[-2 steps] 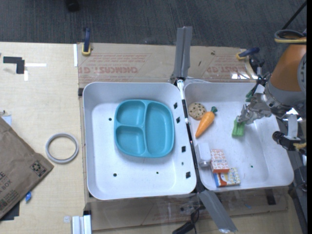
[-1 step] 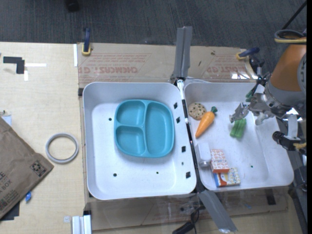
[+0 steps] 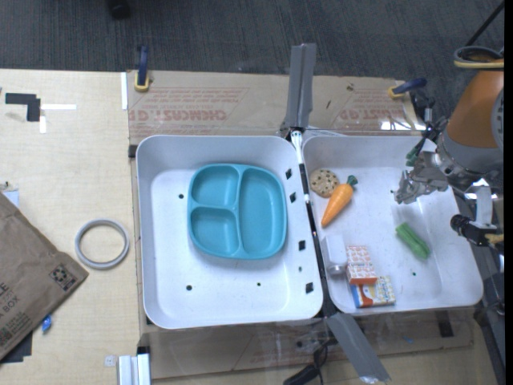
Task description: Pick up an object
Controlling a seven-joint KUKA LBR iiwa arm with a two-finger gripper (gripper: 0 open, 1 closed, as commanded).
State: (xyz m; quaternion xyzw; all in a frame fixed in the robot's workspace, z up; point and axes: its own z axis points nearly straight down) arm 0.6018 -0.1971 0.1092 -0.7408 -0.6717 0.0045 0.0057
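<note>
In the right bin lie a cookie, an orange carrot, a green pickle-like piece, a red-and-white carton and a blue-and-orange packet. My gripper hangs over the bin's upper right part, above and slightly left of the green piece, and apart from it. I see nothing between its fingers. The arm comes in from the right edge.
The left bin holds a teal divided plate. A grey divider bar runs between the bins. On the bench to the left lie a tape ring and a brown cardboard box.
</note>
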